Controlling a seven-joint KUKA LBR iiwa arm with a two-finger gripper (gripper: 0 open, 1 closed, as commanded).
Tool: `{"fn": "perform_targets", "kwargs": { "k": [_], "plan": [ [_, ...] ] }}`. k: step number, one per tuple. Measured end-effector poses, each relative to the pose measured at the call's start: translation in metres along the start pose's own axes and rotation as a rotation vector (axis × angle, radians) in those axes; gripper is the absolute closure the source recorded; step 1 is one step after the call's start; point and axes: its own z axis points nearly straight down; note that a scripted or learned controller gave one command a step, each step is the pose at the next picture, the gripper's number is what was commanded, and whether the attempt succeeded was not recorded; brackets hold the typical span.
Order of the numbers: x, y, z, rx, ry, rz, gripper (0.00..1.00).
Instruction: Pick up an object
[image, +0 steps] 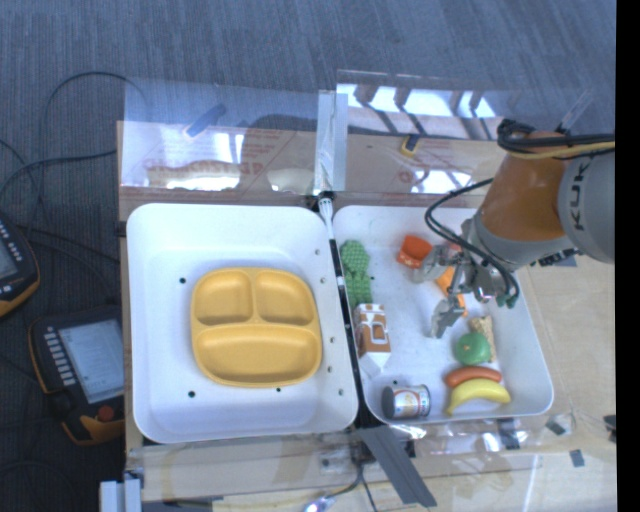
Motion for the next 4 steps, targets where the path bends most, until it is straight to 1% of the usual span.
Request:
{"fn": "perform_targets", "kwargs": {
  "k": [1, 2, 3, 4],
  "plan": [
    [-0.002, 0.0, -0.011, 0.004, -0.007, -0.001, 1.0],
    [-0.002, 0.0, -0.011, 0.004, -0.007, -0.001, 0.0],
    [-0.002, -0.007, 0.0, -0.002, 0.0, -0.024, 0.0],
    [-0.01, 0.003, 0.0, 0.002, -0.003, -0.202, 0.0]
  ]
}}
